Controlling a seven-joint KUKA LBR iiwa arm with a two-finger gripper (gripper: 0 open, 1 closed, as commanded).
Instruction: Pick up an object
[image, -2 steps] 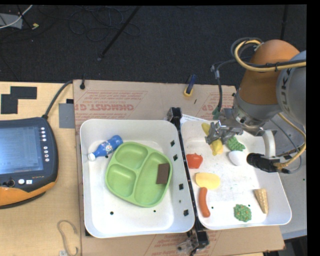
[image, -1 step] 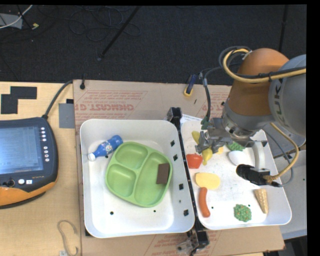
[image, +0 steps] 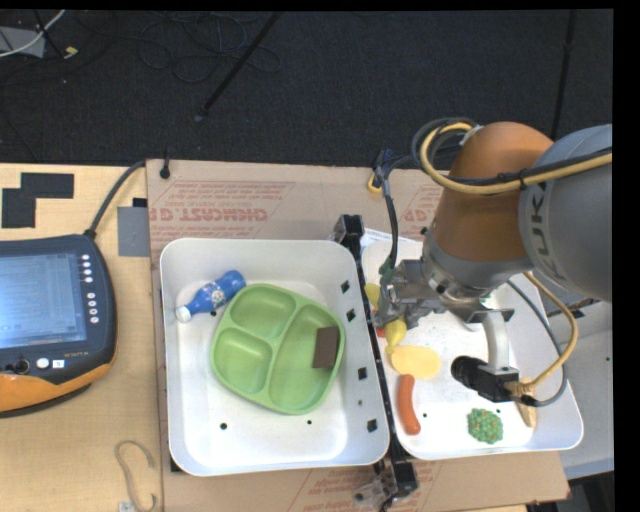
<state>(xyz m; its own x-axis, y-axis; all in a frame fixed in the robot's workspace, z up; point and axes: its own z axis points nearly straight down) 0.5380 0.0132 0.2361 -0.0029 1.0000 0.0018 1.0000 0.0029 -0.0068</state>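
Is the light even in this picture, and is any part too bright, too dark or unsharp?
In the camera view the two white bins are bright, nearly washed out, with soft shadows; the floor behind the bench is very dark; the green plate and the blue bottle look reasonably sharp; the gripper sits in the arm's shadow and is hard to read.

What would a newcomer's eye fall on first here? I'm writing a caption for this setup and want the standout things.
First the big grey arm with its orange band, reaching in from the right over the right bin. Next the bright green divided plate in the middle of the left bin, with a small brown block on its right part and a blue and white bottle lying beside it at upper left.
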